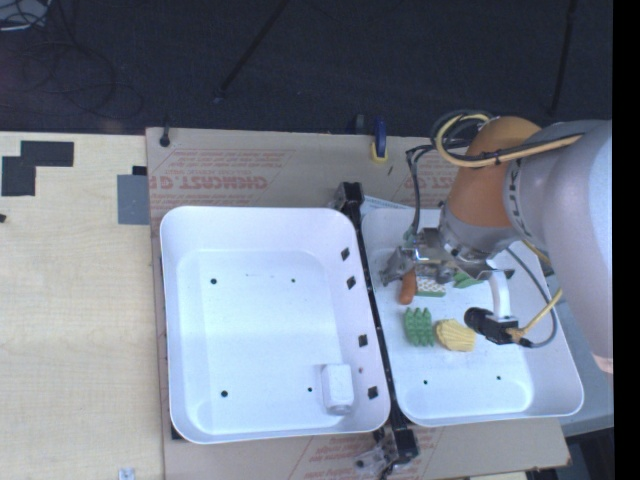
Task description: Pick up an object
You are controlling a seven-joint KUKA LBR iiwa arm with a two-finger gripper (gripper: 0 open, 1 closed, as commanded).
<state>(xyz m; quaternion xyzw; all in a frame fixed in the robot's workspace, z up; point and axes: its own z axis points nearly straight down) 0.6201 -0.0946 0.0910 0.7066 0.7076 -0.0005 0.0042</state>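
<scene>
Pincer (405, 262) is hanging over the upper left part of the right bin (560, 393), just right of the frame's centre; whether it is wide or narrow cannot be told from this slant. A small orange piece (407, 289) is lying just below it in the frame, and whether the two are touching is unclear. Lower down, a green block (419, 326) is sitting just beside a yellow piece (455, 336). A white block (337, 386) is resting in the left bin (200, 228), near its lower right corner.
</scene>
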